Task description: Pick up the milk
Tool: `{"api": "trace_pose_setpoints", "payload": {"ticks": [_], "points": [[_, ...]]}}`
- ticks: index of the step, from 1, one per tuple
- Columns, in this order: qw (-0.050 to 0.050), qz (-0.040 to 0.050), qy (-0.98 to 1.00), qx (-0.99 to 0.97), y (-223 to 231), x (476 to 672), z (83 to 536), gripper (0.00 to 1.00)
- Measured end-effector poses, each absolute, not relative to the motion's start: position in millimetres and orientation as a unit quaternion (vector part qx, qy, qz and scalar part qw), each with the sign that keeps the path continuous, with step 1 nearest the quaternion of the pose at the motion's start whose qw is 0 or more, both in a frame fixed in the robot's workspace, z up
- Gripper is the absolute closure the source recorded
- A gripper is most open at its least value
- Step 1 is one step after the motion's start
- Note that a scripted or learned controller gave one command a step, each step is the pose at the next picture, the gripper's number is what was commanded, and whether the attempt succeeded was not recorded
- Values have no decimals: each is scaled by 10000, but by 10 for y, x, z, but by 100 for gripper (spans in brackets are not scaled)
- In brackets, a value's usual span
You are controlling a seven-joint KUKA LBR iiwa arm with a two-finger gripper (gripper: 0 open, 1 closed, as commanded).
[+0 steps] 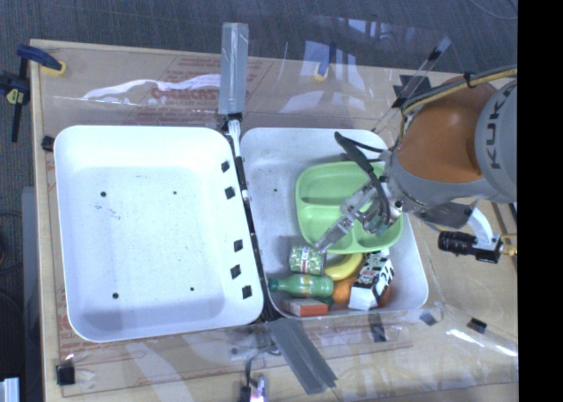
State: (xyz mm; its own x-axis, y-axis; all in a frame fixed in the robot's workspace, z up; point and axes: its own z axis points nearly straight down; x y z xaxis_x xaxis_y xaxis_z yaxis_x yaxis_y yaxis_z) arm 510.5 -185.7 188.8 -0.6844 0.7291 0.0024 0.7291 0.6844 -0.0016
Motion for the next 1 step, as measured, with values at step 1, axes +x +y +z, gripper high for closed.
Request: {"api": "trace_pose_setpoints", "payload": {"ticks": [1], "points": [[-14, 7, -9426, -3339, -2109, 4983, 3431, 0]]}}
